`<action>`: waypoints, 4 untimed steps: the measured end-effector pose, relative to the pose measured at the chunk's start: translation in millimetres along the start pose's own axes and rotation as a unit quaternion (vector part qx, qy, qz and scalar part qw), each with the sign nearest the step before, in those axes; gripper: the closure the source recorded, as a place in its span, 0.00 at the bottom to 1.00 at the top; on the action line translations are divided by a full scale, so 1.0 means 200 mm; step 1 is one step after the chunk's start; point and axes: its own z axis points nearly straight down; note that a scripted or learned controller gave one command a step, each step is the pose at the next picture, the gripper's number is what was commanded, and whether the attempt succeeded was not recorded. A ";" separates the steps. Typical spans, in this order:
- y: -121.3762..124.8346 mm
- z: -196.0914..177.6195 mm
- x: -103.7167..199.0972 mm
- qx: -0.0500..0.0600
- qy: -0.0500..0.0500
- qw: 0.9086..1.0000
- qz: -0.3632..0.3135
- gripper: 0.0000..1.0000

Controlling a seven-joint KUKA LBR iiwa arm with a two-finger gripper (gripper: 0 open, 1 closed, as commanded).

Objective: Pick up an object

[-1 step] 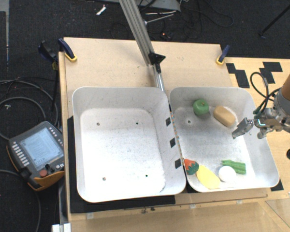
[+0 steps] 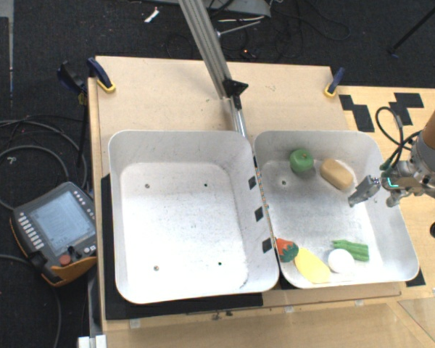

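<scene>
The right bin (image 2: pixel 391 223) holds several small items. A green round piece (image 2: pixel 301 160) and a tan oval block (image 2: pixel 337 173) lie near its far side. Along its near edge sit a green toy (image 2: pixel 351 249), a white ball (image 2: pixel 341 261), a yellow piece (image 2: pixel 312 267) and a small orange and green item (image 2: pixel 286 250). My gripper (image 2: pixel 378 193) hangs over the bin's right side, just right of the tan block and apart from it. It is open, with nothing between its fingers.
The left bin (image 2: pixel 123 194) stands beside the right one. A metal pole (image 2: pixel 206 42) slants over the bench's far side. Clamps (image 2: pixel 101 75) sit at the far corners. A teach pendant (image 2: pixel 54 227) lies on the floor at left.
</scene>
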 end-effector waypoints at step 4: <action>0.02 0.27 0.01 -0.003 -0.001 1.000 0.000 1.00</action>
